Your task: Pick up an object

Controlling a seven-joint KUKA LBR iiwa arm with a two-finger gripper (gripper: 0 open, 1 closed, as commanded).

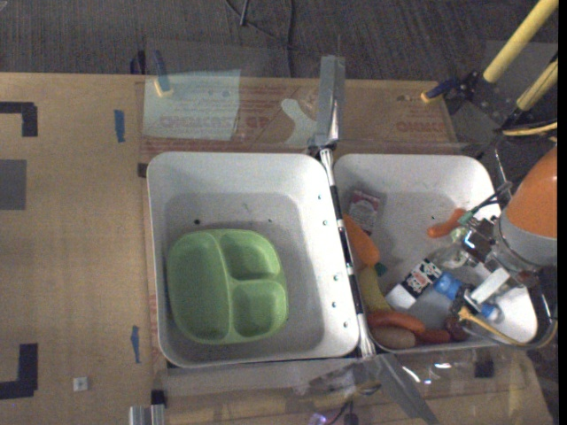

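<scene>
The right bin (416,180) holds several objects. A small grey-and-red packet (363,207) lies near its far left. Along the left wall lie an orange carrot (361,241) and a yellow banana (373,289), with a brownish sausage (398,323) at the near edge. A clear bottle with a black-and-white label (424,278) lies in the middle, beside a small blue piece (447,286). An orange stick-like item (445,227) lies further back. My gripper (469,257) is low over the bin's right half, just right of the bottle and close to the orange item.
The left bin (177,184) holds a green divided plate (228,283). A metal divider (337,237) runs between the bins. My arm with its orange band (539,209) covers the right bin's right rim. Yellow-handled tools (523,34) lie beyond the bench at the far right.
</scene>
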